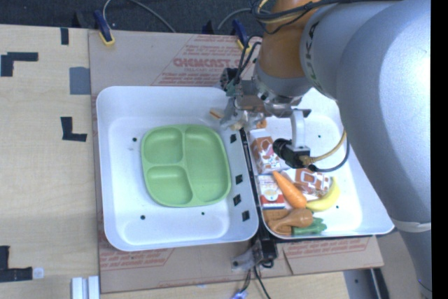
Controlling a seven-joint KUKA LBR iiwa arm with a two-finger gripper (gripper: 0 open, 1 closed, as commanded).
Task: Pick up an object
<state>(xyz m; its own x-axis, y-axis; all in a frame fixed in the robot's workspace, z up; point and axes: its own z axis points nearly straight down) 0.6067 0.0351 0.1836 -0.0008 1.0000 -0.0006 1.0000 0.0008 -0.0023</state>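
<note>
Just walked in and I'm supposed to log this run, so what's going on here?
A grey KUKA arm reaches in from the right over two white bins. Its gripper sits near the divide between the bins, at their far end; nothing is visibly held. The left bin holds a green divided plate. The right bin holds toy food: a carrot, a banana and small packets, all lying untouched.

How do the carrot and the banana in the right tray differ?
The carrot is orange, the banana yellow. The carrot is straight and tapered, the banana curved. The carrot lies nearer the bins' divider, the banana nearer the outer side. Both are toy foods lying flat in the right bin, touching.
</note>
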